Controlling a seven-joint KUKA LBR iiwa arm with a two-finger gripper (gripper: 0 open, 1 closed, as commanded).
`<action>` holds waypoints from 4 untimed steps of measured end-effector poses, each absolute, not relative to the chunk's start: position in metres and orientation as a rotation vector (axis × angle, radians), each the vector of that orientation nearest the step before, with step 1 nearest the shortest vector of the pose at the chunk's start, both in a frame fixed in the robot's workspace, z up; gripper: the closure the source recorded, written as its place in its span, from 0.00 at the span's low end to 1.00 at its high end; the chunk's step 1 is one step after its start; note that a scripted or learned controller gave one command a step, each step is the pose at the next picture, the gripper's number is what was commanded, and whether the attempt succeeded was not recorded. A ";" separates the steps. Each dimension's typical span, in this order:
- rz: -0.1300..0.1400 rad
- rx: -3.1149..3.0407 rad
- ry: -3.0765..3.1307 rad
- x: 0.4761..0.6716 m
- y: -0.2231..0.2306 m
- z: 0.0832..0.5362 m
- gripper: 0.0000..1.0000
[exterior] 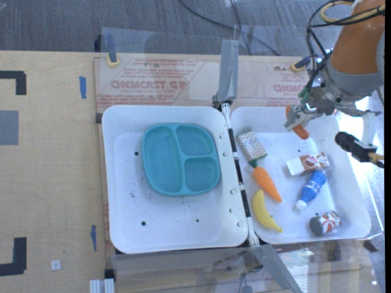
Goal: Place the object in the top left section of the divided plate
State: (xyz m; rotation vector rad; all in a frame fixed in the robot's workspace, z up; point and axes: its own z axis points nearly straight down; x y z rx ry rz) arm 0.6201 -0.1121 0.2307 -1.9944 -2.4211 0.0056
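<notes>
Teal plastic makes the divided plate [181,159], which lies flat in the left bin [122,224], a little toward 12 o'clock from the middle of that bin. The plate has three sections: one long section on its 9 o'clock side and two smaller ones on its 3 o'clock side, and nothing lies in any of them. The right bin [357,221] touches the left one along a shared edge and holds the loose things. The gripper [299,122] is over the 12 o'clock part of the right bin, and the grey arm [357,47] with its orange band comes down to it from 1 o'clock. Just under the gripper, on its 6 o'clock side, there is a small orange-red object [300,132]; it touches or nearly touches the fingertips, but I cannot tell if it is really between them, and I also cannot tell if the fingers are apart or closed. Toward 9 o'clock from the gripper lies a patterned packet [251,145]. At 6 o'clock from this packet is a toy carrot [267,182], and further at 6 o'clock a toy banana [265,211]. At 3 o'clock from the carrot lies a small white and red box [307,163], with a blue bottle [311,189] just beside it at 6 o'clock. A grey and red can [324,223] lies on its side near the 5 o'clock corner of this bin.
</notes>
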 end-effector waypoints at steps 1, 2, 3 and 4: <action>0.005 -1.745 -2.604 0.624 -0.063 0.182 1.00; 0.002 -1.563 -2.722 0.662 -0.004 0.182 1.00; 0.004 -1.388 -2.812 0.655 0.060 0.182 1.00; 0.004 -1.388 -2.812 0.655 0.060 0.182 0.00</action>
